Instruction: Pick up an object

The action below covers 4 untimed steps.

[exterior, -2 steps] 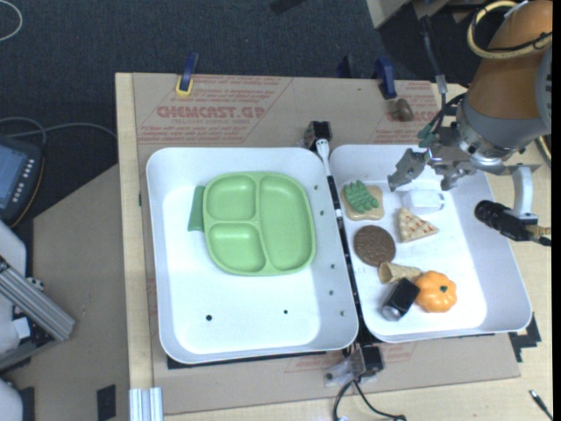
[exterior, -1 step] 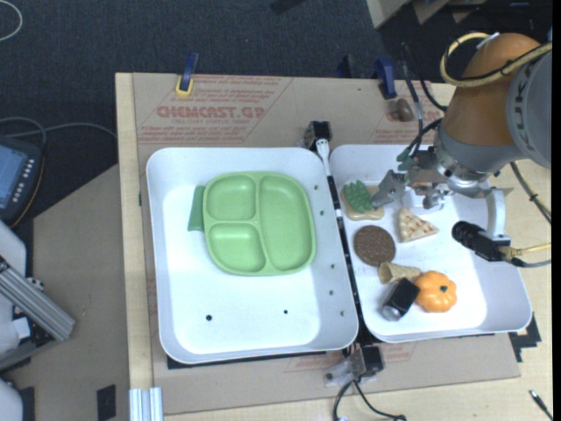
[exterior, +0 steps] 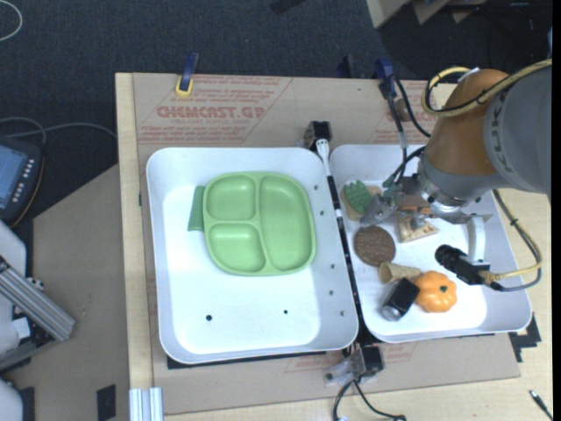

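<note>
A pale green divided plate (exterior: 259, 222) is lying in the white left bin (exterior: 175, 261); in the white right bin (exterior: 500, 310) a speckled brown disc (exterior: 374, 245), an orange pumpkin (exterior: 436, 292) with a green stem, a black block (exterior: 401, 297) and a dark green leafy piece (exterior: 358, 196) are showing

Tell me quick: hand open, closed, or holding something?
Hand: cannot be told. It sits low in the right bin near the green toy, hidden under the wrist.
</note>
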{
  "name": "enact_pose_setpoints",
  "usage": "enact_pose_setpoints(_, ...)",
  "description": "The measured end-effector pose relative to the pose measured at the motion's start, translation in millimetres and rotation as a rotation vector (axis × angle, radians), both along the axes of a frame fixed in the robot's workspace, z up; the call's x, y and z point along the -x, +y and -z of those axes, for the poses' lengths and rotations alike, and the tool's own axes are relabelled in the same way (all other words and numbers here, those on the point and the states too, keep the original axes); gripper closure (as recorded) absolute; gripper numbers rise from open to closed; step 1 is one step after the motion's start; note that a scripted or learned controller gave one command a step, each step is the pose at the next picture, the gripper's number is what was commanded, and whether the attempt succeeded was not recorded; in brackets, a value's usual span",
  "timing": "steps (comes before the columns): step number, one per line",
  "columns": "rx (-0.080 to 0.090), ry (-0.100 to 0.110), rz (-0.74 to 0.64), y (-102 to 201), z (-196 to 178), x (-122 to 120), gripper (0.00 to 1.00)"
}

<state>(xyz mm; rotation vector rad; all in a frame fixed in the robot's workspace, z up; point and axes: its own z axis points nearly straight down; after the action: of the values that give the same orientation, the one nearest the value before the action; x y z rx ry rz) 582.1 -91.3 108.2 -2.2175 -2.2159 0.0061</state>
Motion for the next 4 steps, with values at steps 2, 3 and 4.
enact_pose_setpoints(2,0.008,-0.020,0.001,-2.2,6.8,-4.1,1.00)
enact_pose_setpoints(3,0.003,-0.011,-0.001,-1.6,-35.6,-6.7,1.00)
enact_pose_setpoints(4,0.004,-0.013,0.000,-11.2,-85.6,-10.8,1.00)
